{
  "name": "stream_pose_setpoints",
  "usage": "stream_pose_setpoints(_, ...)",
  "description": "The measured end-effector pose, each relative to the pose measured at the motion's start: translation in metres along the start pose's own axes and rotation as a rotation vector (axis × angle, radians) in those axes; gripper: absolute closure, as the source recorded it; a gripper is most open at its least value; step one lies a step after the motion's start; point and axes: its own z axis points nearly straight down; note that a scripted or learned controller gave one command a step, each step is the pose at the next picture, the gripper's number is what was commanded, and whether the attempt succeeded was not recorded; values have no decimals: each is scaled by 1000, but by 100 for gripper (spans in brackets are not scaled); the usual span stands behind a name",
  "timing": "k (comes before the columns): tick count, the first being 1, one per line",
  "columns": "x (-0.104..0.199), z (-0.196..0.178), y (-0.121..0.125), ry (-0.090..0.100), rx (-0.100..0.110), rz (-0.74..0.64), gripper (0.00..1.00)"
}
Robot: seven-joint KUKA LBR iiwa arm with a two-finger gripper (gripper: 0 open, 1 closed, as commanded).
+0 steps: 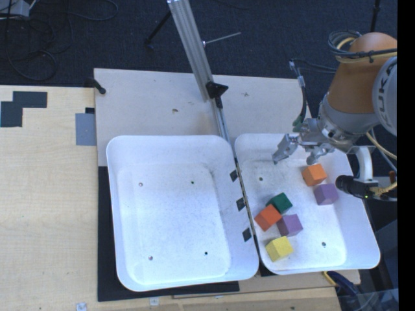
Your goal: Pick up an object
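Several small blocks lie in the right bin (363,254): an orange cube (314,173), a purple cube (325,193), a green block (281,203), a red-orange cube (267,217), a second purple cube (290,224) and a yellow cube (279,247). My gripper (297,155) hangs over the bin's far part, just up and left of the orange cube. It is open, its fingers spread, with nothing between them.
The left bin (123,173) lies beside the right one, with black clips (240,203) along the shared edge. A slanted aluminium post (194,50) rises behind the bins. A black cable fitting (353,185) sits at the right bin's right rim.
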Motion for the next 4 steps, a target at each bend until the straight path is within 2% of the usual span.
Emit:
stream_pose_setpoints(1,12,123,-37,2,10,-4,0)
stream_pose_setpoints(2,10,118,-35,0,0,1,0)
stream_pose_setpoints(3,9,128,-91,-2,-9,-2,0)
stream_pose_setpoints(4,6,128,-39,-2,-5,-3,0)
